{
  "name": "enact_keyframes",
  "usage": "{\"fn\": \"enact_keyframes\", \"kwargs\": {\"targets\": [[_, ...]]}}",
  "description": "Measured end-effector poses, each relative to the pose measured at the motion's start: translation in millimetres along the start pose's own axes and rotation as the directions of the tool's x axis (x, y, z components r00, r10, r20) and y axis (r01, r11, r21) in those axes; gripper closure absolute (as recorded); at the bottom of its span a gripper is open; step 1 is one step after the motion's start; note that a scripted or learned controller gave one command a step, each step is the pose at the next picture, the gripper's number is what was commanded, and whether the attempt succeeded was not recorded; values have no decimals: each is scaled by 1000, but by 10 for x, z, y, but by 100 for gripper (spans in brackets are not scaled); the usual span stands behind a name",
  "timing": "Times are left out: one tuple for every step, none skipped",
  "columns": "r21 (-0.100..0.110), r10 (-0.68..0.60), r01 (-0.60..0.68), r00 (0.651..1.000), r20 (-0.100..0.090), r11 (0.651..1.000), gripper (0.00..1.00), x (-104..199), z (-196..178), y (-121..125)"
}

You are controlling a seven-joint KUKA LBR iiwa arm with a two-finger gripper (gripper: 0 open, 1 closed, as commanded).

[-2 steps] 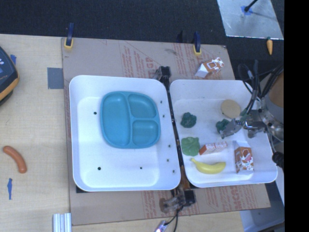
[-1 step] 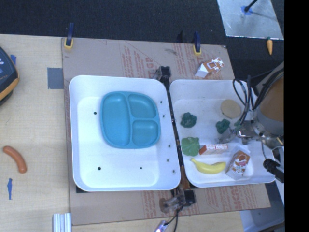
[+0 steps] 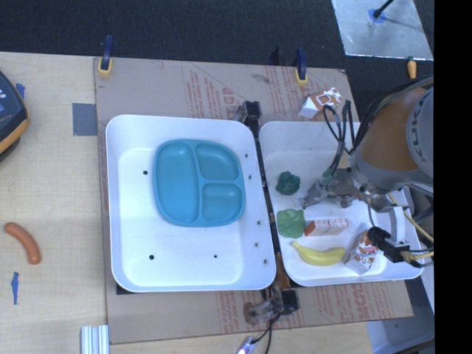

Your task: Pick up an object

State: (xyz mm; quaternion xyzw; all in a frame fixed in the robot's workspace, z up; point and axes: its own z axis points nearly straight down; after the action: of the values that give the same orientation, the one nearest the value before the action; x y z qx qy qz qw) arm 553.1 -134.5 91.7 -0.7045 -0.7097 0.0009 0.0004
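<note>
Pale wooden worktop [image 3: 51, 190] under cardboard, bearing two white bins: left bin [image 3: 129, 198] with blue divided plate [image 3: 199, 181]; right bin [image 3: 295, 142] with banana [image 3: 318, 254], green pieces, small cartons. Gripper [image 3: 324, 190] low over right bin beside dark green piece [image 3: 287, 183]; jaws' state impossible to tell. Nothing seen held or lifted; pick judged not yet done.

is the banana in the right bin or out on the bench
In the right bin: the banana lies on its floor near the front rim, below the green lump.

- Two white bins: left bin [image 3: 125, 198], right bin [image 3: 295, 135]
- One blue divided plate [image 3: 199, 183]
- One banana [image 3: 318, 254]
- Two green items [image 3: 287, 183] [image 3: 290, 223]
- Two small cartons [image 3: 326, 226] [image 3: 363, 255]
- One sausage [image 3: 23, 242] on the table [image 3: 51, 190]
</note>
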Motion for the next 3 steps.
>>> {"fn": "enact_keyframes", "kwargs": {"targets": [[-1, 4, -4, 1000, -2, 1000, 0, 21, -7, 602], [0, 5, -5, 1000, -1, 1000, 0, -497, -8, 790], [-4, 3, -3, 1000, 0, 1000, 0, -617, -1298, 877]]}}
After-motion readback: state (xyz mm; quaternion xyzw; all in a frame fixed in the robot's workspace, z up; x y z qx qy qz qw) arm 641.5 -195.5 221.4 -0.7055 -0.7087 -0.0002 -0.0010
